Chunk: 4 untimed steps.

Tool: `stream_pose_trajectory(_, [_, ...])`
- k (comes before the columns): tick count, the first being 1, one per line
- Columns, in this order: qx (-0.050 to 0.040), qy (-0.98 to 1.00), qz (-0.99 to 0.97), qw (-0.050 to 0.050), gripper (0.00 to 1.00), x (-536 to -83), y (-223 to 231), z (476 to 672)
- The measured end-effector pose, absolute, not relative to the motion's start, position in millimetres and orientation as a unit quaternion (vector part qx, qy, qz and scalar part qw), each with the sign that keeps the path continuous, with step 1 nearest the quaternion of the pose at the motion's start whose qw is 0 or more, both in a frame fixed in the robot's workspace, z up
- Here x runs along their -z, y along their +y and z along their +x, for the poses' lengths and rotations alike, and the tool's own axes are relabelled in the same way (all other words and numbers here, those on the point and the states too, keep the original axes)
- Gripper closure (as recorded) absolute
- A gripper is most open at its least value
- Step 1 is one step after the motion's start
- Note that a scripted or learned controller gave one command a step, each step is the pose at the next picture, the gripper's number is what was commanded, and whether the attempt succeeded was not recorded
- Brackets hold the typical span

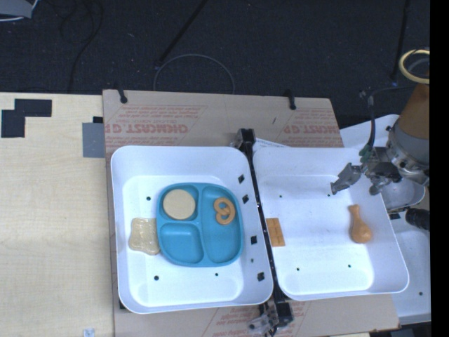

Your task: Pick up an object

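Over the right bin's far right corner, the tool (359, 177) is hanging from the grey arm, which is reaching in from the right with its orange band showing above the wrist. Its two dark fingers are standing spread apart, released, with nothing between them. Just below the tool, apart from it, a tan drumstick-shaped toy (359, 225) is lying on the floor of the right bin (309, 272), its rounded end pointing toward the near side. A small orange tag (275, 232) is lying by that bin's left wall.

Beyond the dark clamp strip dividing the pair, the left bin (133, 279) is holding a blue divided plate (200, 248). A round tan cookie (178, 203) is sitting in the plate's upper left compartment, and a small pretzel (224, 210) is sitting in the upper right one. A pale yellowish piece (144, 235) is resting on the bin floor, touching the plate's left edge.

Both bins are sitting on a brown cardboard sheet (210, 121) printed with red lettering. The sheet is lying on the surface (49, 216), a pale wood top bearing black angular marks and a grey square near its far left. Behind the surface, dark carpeted floor (280, 34) is stretching across the room, with thin black cables looping over it.
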State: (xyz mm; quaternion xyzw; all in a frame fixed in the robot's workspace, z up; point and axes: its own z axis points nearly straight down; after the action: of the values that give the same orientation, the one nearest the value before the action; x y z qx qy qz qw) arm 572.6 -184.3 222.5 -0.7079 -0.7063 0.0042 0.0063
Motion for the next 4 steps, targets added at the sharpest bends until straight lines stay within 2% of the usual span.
stream_pose_trajectory(1, [-0.0004, -0.707, -0.707, 0.0, 0.0, -230, -184, 575.3])
stream_pose_trajectory(3, [-0.002, -0.707, -0.707, 0.004, 0.0, -139, -178, 562.7])
stream_pose_trajectory(4, [-0.001, -0.707, -0.708, 0.002, 0.0, -86, -176, 562.3])
